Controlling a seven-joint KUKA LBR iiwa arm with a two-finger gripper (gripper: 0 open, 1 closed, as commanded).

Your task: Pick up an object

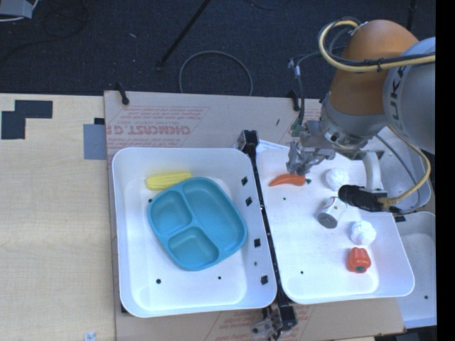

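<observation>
- Pincer (298, 163) of our arm hangs low over the far left corner of the right bin (398, 283); whether it is wide or narrow we cannot tell.
- We see an orange carrot (286, 180) lying just below its tips, apparently touching.
- We see a red pepper (359, 260), a grey cup (328, 214) and two white lumps nearby.
- We see a blue divided tray (195, 222) and yellow corn (168, 180) in the left bin (135, 290).

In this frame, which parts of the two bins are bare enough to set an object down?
Left bin: bare strip along the near edge, below the blue divided plate. Right bin: bare floor at the near left, between the divider and the red pepper. Crowded: the far right, around the gripper and carrot.
</observation>
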